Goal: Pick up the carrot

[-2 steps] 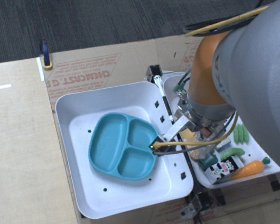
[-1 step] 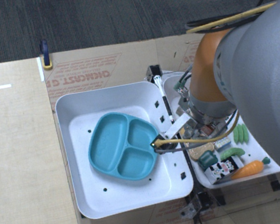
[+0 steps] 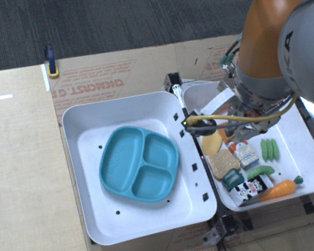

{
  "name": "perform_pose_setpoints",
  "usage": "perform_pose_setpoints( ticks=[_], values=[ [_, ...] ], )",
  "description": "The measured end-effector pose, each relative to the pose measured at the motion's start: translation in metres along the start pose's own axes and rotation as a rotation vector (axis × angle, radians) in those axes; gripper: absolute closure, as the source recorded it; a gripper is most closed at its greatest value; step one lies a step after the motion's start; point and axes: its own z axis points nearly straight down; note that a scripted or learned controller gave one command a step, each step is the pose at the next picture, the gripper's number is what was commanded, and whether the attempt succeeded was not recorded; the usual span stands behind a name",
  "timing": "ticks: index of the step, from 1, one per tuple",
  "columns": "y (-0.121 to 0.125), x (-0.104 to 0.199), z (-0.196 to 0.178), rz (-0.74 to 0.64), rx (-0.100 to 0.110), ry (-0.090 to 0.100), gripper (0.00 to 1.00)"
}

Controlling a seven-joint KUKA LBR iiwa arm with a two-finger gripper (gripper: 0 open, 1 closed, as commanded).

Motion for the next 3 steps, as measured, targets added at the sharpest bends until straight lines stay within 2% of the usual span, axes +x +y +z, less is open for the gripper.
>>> perform_pose_setpoints(
  ticks=[1, 2, 3],
  values=[
    [0.0, 0.0, 0.0, 0.0, 0.0, 0.0, 0.0],
    [0.008, 0.017, 0.119, 0.071, 0.005, -0.005, 0.0],
    [0.009, 0.018, 0.111, 0.061, 0.006, -0.01, 1.0]
  ],
)
